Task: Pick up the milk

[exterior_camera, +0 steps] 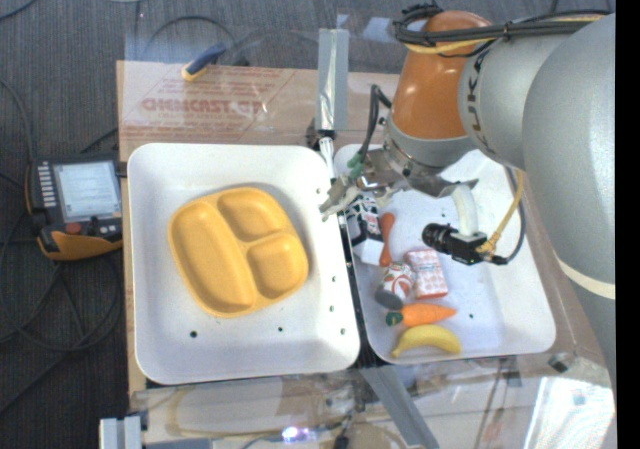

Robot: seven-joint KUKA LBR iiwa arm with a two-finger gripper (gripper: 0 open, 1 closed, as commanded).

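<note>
Two white bins share the bench — milk carton (398, 282) sits mid right bin (520, 322); gripper (345, 195) at its left rim — grip state unclear.

Yellow three-part tray (240, 249) in white left bin (150, 337); red-and-white milk carton (429, 273), orange carrot (428, 314), yellow banana (427, 341) in white right bin (520, 327); grey arm (560, 87), orange band (435, 77).
</note>
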